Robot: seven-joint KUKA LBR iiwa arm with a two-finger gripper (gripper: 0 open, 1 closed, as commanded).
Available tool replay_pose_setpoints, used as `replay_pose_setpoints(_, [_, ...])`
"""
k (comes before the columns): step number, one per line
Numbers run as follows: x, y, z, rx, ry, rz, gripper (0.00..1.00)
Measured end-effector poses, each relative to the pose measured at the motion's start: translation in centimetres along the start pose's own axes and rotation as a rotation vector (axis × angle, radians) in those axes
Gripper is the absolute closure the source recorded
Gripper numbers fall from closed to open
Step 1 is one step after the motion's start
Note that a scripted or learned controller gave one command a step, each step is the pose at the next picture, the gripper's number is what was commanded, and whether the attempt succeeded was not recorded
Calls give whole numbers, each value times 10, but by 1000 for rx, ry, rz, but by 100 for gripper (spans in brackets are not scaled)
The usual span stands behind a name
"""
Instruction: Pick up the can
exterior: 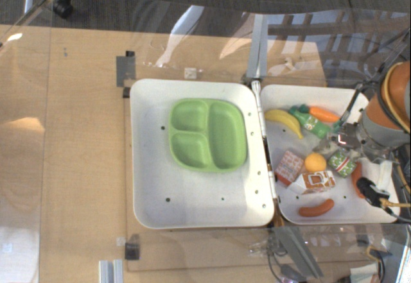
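1. One brown sausage [316, 208] is lying nearest the camera, along the front rim of the right bin [334, 219].
2. Just behind it, a small red-and-white carton [318, 181] is resting on the bin floor. A red patterned packet [289, 165] is lying to its left, near the wall between the two bins.
3. An orange [314, 163] is sitting right behind the carton and looks to be touching it.
4. The can [342, 163] – green with a red label – is lying just right of the orange, towards the right side of the right bin. It is resting on the floor of the bin, not lifted.
5. The gripper [345, 138] is hanging just behind the can, very close to it. Whether it is touching the can cannot be told, nor whether it is released or clenched. Nothing is visibly being grasped.
6. The grey arm [379, 131] is reaching in from the right, its orange band [398, 99] showing at the edge.
7. Further back, a banana [286, 121], a green bottle [308, 121] and a carrot [323, 114] are lying in a row near the far wall – banana leftmost, carrot rightmost.
8. In the left bin [154, 198], a green three-compartment plate [209, 135] is sitting towards the far right part.
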State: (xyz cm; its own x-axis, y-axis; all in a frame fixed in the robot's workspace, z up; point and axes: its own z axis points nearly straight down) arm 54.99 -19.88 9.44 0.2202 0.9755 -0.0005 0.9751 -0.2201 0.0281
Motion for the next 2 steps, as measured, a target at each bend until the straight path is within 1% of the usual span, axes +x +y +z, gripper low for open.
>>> replay_pose_setpoints(1, [0, 4, -13, -9, -3, -2, 100])
replay_pose_setpoints(2, [-1, 3, -13, -9, -3, -2, 0])
